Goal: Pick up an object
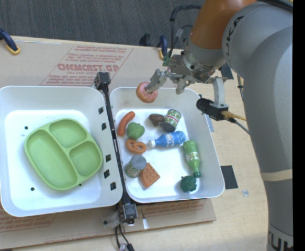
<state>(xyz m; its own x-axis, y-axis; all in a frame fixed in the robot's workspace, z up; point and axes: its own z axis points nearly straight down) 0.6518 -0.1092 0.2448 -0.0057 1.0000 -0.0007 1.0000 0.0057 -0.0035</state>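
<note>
Broccoli (188,183) lies at the near corner of the right bin (207,188). At that bin's far rim, the donut (146,92), pink-frosted and ring-shaped, hangs pinched at one edge by the claw (151,89), clenched on it. Donut juts from the claw toward the left bin (6,140).

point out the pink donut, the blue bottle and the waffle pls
pink donut (146,92): camera view, on its frosted ring, at the right bin's far rim.
blue bottle (169,139): camera view, mid-body, lying on its side.
waffle (149,175): camera view, centre of its gridded face.
</note>
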